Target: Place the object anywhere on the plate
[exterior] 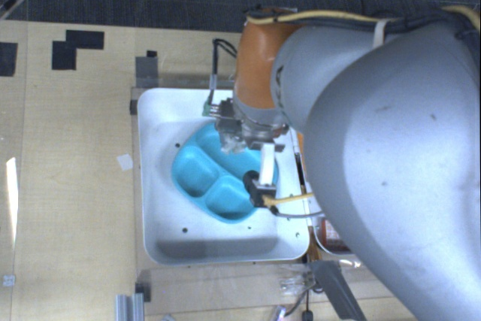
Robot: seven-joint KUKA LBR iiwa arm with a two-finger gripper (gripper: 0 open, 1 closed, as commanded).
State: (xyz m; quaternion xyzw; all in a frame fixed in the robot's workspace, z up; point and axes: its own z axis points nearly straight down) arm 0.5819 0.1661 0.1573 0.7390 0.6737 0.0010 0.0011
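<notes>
White bin stood on the bench, left of centre in view. Blue plate, divided into compartments, lay flat in the bin, offset from its middle toward 3 o'clock. Gripper was positioned over the plate's 1 o'clock portion, hanging below the orange band of the grey arm. Whether the grip was parted or closed could not be determined, nor could contact with the plate. The plate section beneath the gripper was hidden by the wrist
</notes>
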